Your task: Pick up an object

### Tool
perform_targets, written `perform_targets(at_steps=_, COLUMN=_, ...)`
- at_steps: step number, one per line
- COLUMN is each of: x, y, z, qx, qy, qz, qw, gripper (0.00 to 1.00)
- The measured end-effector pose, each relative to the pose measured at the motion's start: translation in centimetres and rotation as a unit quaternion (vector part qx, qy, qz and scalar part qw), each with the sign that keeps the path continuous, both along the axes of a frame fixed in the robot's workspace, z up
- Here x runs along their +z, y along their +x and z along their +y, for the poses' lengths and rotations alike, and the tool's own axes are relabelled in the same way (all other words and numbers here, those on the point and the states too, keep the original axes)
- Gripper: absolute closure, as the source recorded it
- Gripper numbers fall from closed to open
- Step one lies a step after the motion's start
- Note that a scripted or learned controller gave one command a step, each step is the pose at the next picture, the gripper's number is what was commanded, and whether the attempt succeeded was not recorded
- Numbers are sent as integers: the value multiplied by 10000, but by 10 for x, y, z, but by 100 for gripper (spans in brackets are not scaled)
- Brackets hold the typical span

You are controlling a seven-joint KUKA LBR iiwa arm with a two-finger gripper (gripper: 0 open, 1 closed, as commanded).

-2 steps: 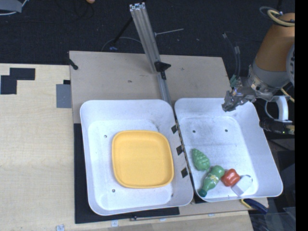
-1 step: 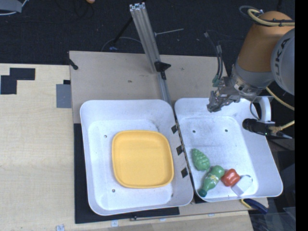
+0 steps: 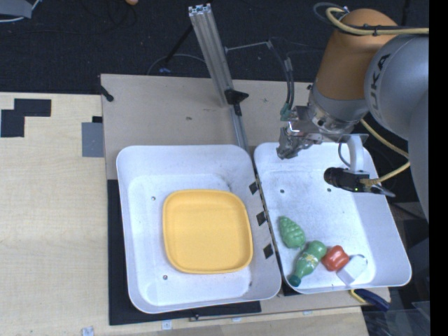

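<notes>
Hovering above the right bin [image 3: 371,208], the tool [image 3: 288,148] has indiscernible finger spacing.

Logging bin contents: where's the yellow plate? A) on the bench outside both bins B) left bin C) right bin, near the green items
B: the yellow plate lies flat inside the left bin, while the green items sit in the right bin.

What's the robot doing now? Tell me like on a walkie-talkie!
Gripper over right bin's far edge. Green toys, red toy untouched near front. Nothing in the way.
</notes>
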State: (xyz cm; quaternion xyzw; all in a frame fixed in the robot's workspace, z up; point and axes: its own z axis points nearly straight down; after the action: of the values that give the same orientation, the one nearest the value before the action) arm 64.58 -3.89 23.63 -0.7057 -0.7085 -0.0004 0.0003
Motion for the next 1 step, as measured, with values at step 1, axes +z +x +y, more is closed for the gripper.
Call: perform_targets(at_steps=1, x=-9, y=-7, z=46, qx=-6, qy=-1, qz=7, qw=10000, gripper=100)
